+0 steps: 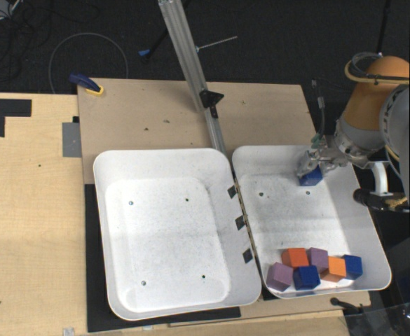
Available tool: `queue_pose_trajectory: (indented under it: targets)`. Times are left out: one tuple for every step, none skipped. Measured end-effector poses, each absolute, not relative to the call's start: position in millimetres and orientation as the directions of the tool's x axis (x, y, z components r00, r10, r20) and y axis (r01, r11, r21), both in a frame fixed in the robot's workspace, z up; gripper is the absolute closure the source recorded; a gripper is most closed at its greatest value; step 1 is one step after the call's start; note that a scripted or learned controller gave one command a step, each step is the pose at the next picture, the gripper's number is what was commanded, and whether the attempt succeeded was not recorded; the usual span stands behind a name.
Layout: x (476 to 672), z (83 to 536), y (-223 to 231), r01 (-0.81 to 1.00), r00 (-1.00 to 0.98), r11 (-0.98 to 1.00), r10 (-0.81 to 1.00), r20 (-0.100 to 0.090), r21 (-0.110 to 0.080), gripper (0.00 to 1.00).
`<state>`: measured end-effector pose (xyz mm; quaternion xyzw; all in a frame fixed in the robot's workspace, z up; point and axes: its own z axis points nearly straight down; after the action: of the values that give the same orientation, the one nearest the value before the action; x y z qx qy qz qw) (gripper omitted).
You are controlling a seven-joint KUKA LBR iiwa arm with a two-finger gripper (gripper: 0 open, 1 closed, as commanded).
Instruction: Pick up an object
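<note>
My pincer (311, 168) clamps a blue block (310, 177) above the right bin (331, 201), far from its corner cluster of blocks (313, 268).

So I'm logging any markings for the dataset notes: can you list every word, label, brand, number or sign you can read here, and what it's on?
None: no readable text anywhere in the camera view.
Left bin, right bin: plain white, only dark dots.
Blocks: blue block by the gripper, orange block, purple block: unmarked faces.
Black patches on the wooden bench: shapes, not letters.
</note>
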<state>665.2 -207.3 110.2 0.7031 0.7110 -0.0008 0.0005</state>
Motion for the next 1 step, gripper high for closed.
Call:
queue_pose_trajectory:
  targets:
    - [613.9, 173.2, -152.5, 1.0, -0.004, 0.004, 1.0, 0.003, -0.002, 1.0]
